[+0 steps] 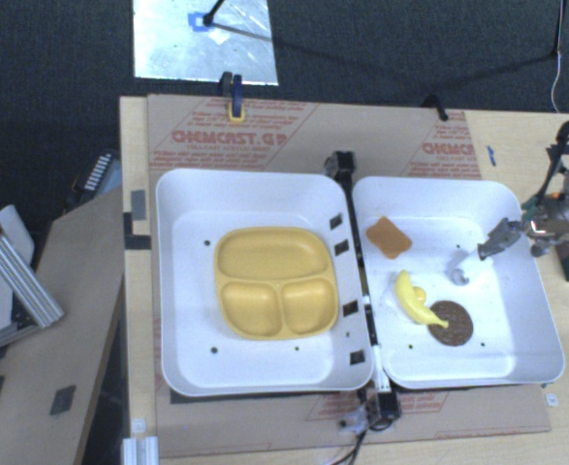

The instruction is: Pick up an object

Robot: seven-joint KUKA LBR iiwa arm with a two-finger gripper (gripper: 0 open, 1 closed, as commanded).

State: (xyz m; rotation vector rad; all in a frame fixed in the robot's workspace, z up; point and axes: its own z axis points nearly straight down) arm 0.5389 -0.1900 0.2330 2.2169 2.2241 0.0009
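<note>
The right bin point(541, 308) holds an orange square block point(389, 237) at its upper left. A yellow banana-shaped toy point(412, 300) lies near the middle, touching a brown round disc point(450, 323) to its right. A small grey piece point(457, 276) lies near the bin's centre. My gripper point(493, 240) reaches in over the bin's right side, pointing down and left. It stands above and right of the grey piece, with nothing seen held.
The left bin point(177, 289) holds a yellow three-compartment plate point(270, 281). A black divider with clips point(352, 260) runs between the bins. Cardboard point(265, 129) lies under both. A reflective sheet point(205, 25) lies on the dark floor at the back.
</note>
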